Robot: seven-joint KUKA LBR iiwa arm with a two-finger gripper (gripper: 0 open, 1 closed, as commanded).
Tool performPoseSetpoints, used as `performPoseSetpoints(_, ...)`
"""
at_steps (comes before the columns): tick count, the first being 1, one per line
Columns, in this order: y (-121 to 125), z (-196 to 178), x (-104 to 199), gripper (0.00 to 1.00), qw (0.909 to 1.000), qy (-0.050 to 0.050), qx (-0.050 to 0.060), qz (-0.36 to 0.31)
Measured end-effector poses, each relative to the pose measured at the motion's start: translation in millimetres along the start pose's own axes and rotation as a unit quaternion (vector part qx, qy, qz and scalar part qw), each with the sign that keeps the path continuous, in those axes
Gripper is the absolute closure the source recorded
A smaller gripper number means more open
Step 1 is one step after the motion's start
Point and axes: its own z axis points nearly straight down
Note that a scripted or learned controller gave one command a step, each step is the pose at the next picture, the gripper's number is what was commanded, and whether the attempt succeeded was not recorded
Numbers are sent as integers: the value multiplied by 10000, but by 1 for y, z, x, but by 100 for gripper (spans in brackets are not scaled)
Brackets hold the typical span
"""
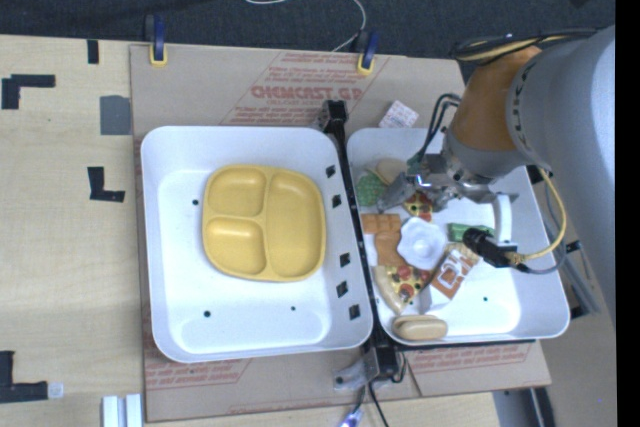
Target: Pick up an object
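Hovering over the right bin (540, 315), the gripper (425, 183) sits low above the toy-food pile; can't tell how its claw stands. Likely target: the white cup (421, 241), just below the gripper, mid-pile. Looks light, stiff, slick plastic, so pinch across the rim. The bun (420, 326) at the bin's near edge looks easier. The yellow tray (265, 222) is left of that bin.

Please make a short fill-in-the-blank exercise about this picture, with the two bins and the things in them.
1. The yellow plate lies in the ____ bin of the view.
2. The plate has ____ compartments.
3. The gripper is above the ____ bin of the view.
4. The band above the wrist is ____.

Missing words: left; three; right; orange
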Motion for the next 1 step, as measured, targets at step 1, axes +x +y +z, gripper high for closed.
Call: performPoseSetpoints(1,1,-10,0,100,10000,1,0,-4)
